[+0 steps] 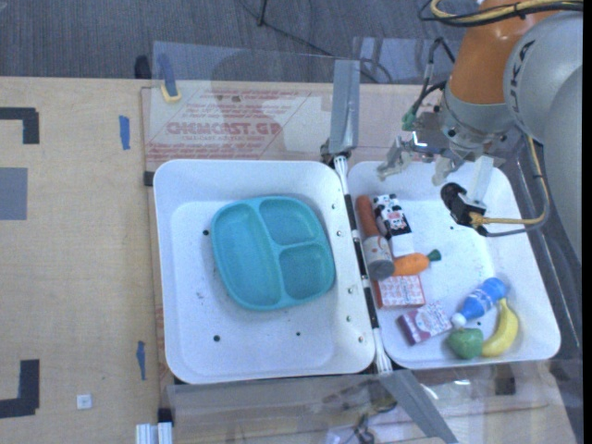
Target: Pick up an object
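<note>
Grey arm with orange band reaching in from the right over the right white bin (532, 248), claw (418, 158) hovering above the bin's far edge, fingers spread, nothing between them, orange plastic carrot (413, 264) lying mid-bin, yellow banana (502, 330) near corner.

Glossy teal plastic tray (273, 252) sits in a matt white plastic bin (176, 248); the bench (74, 248) looks like pale, smooth wood.

Grey arm (555, 72), orange band (486, 58), yellow-black cables (462, 6)
</note>
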Robot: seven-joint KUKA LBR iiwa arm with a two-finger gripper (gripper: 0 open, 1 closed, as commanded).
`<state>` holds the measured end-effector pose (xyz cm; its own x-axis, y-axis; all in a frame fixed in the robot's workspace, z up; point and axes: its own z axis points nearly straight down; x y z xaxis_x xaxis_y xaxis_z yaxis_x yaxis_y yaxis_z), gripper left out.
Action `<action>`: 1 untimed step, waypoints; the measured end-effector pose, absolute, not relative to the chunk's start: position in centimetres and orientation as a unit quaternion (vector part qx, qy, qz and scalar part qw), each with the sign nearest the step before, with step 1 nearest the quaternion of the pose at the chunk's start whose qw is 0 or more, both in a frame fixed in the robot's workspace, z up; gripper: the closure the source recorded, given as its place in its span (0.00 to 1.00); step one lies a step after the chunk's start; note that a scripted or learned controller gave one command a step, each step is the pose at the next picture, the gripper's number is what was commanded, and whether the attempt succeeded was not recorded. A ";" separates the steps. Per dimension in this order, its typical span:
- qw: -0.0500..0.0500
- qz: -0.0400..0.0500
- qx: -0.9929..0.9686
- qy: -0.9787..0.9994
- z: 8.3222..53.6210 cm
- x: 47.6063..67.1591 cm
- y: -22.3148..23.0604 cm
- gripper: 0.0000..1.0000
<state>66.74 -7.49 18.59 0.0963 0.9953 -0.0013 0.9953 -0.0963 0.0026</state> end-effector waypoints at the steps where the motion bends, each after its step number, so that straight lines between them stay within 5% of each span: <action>1: 0.001 0.001 0.764 0.646 9.5 63.4 -9.3 0.00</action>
<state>63.39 -9.31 9.53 0.1660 0.9861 -0.0002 0.9861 -0.1660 0.0033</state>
